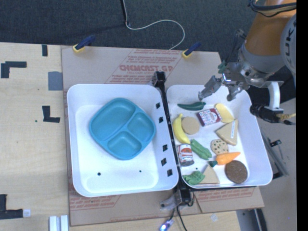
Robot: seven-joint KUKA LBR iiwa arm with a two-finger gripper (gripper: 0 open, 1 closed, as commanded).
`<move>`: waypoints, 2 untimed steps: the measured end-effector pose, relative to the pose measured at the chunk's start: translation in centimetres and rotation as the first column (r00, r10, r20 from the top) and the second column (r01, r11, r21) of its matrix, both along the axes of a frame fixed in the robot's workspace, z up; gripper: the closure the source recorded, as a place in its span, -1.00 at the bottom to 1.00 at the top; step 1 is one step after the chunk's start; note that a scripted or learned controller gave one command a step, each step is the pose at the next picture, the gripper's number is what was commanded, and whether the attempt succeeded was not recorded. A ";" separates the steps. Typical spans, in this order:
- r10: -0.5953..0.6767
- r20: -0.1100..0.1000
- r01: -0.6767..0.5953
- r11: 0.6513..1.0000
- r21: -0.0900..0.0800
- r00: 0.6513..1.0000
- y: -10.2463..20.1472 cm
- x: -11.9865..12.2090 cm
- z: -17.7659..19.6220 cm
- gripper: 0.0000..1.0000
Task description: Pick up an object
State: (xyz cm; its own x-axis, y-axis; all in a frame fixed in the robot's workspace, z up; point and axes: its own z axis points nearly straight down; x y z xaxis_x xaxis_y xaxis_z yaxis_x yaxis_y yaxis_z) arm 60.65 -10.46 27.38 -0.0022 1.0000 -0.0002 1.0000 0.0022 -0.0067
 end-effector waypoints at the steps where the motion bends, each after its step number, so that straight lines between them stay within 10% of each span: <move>1: 0.002 -0.005 -0.002 1.000 0.002 1.000 4.3 -2.1 -4.8 -1.00; 2: 0.003 -0.008 -0.003 1.000 0.002 1.000 8.7 -5.3 -9.7 -1.00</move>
